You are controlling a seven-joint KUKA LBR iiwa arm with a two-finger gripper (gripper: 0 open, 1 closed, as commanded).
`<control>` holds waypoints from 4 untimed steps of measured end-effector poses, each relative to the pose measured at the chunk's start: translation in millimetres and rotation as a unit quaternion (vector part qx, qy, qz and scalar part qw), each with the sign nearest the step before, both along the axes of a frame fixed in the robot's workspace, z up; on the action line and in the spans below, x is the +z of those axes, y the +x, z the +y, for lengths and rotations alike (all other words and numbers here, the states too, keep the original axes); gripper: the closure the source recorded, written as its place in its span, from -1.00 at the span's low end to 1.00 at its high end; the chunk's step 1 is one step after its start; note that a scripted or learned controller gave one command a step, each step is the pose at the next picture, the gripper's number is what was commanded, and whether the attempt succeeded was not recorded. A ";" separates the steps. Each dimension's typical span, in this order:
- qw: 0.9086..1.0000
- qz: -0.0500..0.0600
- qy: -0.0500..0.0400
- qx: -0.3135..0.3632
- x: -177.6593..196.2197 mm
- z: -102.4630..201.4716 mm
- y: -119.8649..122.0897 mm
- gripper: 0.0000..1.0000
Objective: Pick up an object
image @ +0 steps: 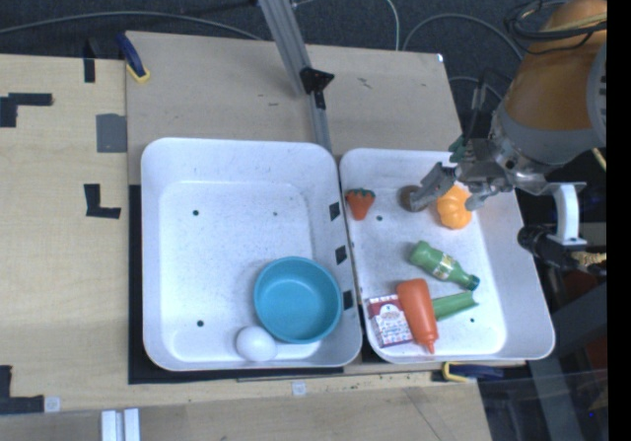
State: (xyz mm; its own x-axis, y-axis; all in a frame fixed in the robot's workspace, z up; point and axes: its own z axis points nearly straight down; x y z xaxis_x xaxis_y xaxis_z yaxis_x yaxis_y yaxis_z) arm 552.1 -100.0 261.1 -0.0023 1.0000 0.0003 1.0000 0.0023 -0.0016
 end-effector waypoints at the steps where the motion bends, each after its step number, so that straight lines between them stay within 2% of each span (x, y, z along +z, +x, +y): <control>1: 1.000 0.000 0.000 0.000 0.0 -0.3 -0.1 -1.00; 2: 1.000 0.003 0.000 0.000 -62.1 4.8 4.0 -1.00; 3: 1.000 0.003 0.000 -0.001 -108.5 4.7 -4.3 -1.00; 4: 1.000 -0.002 -0.002 -0.001 -168.5 -1.3 -6.4 -1.00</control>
State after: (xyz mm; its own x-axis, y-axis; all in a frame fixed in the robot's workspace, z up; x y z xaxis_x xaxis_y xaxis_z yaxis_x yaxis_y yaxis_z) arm 545.7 -101.3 92.6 0.0004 1.0000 -0.0034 1.0000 -0.0004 0.0014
